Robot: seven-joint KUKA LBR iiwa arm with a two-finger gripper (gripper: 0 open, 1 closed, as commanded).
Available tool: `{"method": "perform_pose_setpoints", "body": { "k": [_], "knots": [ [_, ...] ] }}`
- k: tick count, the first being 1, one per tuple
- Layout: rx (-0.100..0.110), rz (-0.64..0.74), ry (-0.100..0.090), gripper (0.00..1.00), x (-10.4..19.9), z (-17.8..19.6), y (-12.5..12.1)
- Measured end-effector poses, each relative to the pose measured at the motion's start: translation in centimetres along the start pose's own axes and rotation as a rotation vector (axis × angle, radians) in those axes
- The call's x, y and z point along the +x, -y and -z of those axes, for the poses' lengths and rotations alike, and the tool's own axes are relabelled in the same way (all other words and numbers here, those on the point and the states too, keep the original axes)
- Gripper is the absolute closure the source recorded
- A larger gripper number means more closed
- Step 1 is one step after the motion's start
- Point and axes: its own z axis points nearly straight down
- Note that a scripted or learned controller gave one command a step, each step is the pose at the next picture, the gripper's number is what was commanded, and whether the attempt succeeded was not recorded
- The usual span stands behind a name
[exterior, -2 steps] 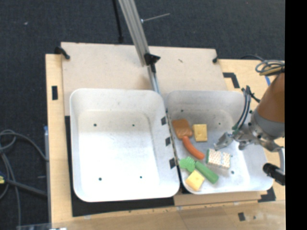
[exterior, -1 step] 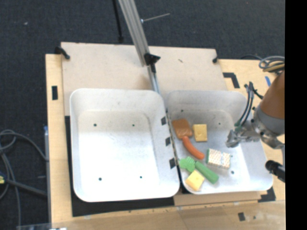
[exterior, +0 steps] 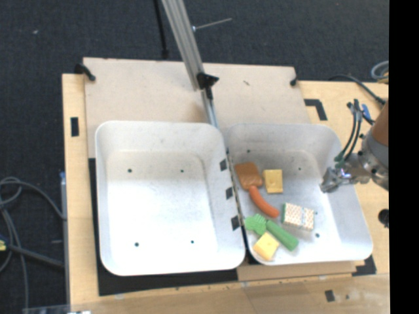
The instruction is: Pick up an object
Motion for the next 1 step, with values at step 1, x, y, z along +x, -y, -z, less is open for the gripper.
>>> {"method": "perform_pose_setpoints", "body": {
  "k": [1],
  "knots": [
    [-0.002, 0.013, 0.000, 1.00, 0.50, 6.24, -0.50]
  ]
}}
